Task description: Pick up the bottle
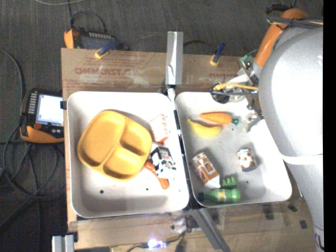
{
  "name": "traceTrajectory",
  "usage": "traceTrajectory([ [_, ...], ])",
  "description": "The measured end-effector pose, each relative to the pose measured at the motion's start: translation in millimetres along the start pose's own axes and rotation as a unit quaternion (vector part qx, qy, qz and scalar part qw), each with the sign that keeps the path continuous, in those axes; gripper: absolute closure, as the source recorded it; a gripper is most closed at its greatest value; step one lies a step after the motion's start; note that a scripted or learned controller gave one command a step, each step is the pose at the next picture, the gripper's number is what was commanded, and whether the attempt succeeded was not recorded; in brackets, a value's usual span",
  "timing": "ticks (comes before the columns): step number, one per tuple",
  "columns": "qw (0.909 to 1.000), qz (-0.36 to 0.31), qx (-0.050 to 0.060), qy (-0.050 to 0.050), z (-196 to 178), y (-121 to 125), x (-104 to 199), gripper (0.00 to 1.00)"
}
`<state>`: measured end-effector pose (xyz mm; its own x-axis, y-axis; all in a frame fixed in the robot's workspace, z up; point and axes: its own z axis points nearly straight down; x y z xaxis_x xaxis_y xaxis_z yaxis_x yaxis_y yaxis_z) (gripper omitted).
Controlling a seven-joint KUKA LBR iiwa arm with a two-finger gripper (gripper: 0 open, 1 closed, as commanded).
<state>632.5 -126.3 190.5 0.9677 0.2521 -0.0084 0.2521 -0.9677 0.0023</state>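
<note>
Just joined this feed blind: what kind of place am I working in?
Probably a robotics lab's bin-picking test bench: two white bins of toy food and a green bottle, clamped to a board, loose cables on carpet, and a handheld control pendant beside them.

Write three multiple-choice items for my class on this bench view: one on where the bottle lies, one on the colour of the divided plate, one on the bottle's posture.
1. Where is the green bottle?
A. near front edge of right bin
B. on the plate
C. on the floor

2. What colour is the divided plate in the left bin?
A. blue
B. yellow
C. black

3. How does the bottle rest?
A. upright
B. lying on its side
C. hanging from the tool

Answers:
1 A, it sits by that bin's front wall, below the small carton.
2 B, the plate is plainly yellow.
3 B, its length runs flat along the bin floor.
</note>
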Motion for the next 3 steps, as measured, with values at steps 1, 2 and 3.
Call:
traceTrajectory([
  [1, 0.9997, 0.026, 0.002, -0.001, 74, -38, -30, 0.00],
  [2, 1.0000, 0.003, 0.001, 0.000, 10, -69, -33, 0.00],
  [3, 0.9997, 0.025, 0.000, 0.000, -109, -64, -41, 0.00],
])
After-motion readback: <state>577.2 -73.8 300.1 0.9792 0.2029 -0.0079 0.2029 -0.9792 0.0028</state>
